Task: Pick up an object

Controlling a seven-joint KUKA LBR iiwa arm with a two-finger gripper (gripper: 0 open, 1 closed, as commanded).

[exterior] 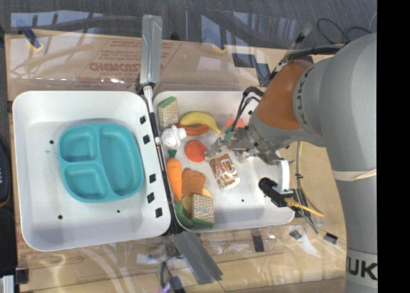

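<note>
Item: small printed carton (223, 172), right bin (256, 211), w/ pincer (232, 146) at its 1 o'clock. Prob. light, stiff, slick; grip across narrow sides. Pincer opening/load: can't tell.

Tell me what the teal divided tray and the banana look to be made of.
Teal tray: likely moulded plastic, with an even colour, rounded compartment walls and a soft sheen. Banana: probably a plastic toy, uniformly yellow, smooth and slightly glossy, though real fruit can't be ruled out from this view.

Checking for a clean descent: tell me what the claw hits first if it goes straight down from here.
Probably the small printed packet, which lies just under the claw in the right bin. Depth is hard to judge from this slanted view.
</note>
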